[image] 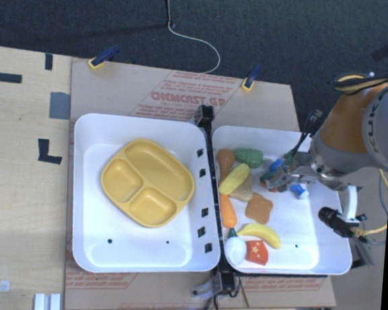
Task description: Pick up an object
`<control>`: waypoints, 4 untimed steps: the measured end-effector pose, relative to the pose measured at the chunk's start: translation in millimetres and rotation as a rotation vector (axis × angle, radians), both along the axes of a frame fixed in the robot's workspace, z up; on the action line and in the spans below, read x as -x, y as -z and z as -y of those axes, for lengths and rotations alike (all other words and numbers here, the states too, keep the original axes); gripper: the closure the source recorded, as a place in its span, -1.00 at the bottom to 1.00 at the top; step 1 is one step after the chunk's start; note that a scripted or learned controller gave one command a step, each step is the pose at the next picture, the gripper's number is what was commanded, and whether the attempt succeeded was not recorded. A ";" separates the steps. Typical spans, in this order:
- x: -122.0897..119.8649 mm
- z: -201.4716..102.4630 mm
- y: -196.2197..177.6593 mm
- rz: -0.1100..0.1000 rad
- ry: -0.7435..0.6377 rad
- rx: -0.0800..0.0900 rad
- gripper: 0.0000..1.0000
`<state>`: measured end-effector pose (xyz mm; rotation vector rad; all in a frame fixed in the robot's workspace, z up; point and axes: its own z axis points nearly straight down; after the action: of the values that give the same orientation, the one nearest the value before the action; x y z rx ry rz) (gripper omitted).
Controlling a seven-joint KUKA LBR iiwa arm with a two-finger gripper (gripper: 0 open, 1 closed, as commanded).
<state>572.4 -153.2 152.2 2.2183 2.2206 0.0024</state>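
Observation:
The right bin [309, 261] holds several toy foods. Among them are a corn cob [235, 178], a green vegetable [248, 156], an orange carrot [227, 211], a brown toast slice [259, 208], a banana [261, 234] and a red-and-white piece [250, 251]. My gripper [278, 177] hangs low over the bin's upper right part, just right of the corn and above the toast. Small blue and red bits show around its tip, and I cannot make out what they are.
The left bin [85, 243] holds a yellow divided plate [147, 181]. A black divider with clips [207, 186] runs between the bins. The grey and orange arm [351, 131] reaches in from the right. A black cable fitting [333, 221] sits over the bin's right rim.

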 end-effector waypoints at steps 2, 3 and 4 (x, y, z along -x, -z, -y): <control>4.8 6.8 -73.0 -0.003 0.000 -0.001 1.00; -12.2 -49.9 -65.7 -0.005 -0.004 -0.001 1.00; -19.5 -99.4 -76.8 -0.004 -0.005 -0.002 1.00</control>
<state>591.9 -53.8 228.9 2.2159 2.2292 0.0003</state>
